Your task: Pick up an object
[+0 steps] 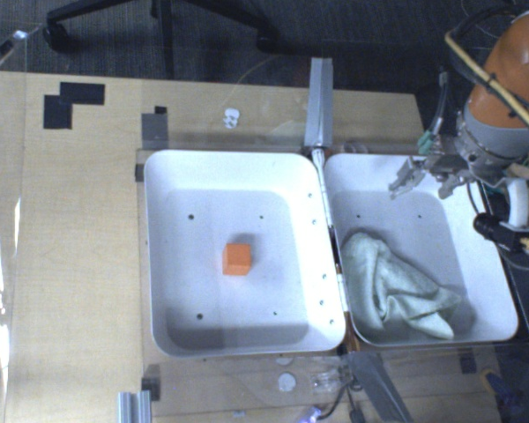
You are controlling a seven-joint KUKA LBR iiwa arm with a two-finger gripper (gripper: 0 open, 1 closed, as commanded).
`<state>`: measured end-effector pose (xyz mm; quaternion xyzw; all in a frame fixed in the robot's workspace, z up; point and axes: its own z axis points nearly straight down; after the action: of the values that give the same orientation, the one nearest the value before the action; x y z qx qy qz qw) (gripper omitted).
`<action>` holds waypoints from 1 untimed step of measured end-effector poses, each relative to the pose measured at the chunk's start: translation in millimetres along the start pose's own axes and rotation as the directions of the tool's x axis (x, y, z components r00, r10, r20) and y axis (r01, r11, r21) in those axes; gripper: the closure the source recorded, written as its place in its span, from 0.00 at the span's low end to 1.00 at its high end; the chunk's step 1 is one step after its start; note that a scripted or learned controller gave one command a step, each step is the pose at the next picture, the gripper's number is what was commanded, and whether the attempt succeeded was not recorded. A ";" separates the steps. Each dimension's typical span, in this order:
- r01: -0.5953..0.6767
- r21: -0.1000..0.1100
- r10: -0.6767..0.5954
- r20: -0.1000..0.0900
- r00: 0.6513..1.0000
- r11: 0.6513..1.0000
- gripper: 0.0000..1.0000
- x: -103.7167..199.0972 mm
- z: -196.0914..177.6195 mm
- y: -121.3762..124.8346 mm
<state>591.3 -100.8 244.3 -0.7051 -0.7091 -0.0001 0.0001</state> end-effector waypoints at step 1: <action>-0.034 -0.003 0.034 -0.001 0.999 0.999 0.00 17.8 144.7 -8.4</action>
<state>582.8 -83.0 99.5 -0.7171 -0.6970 -0.0012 -0.0006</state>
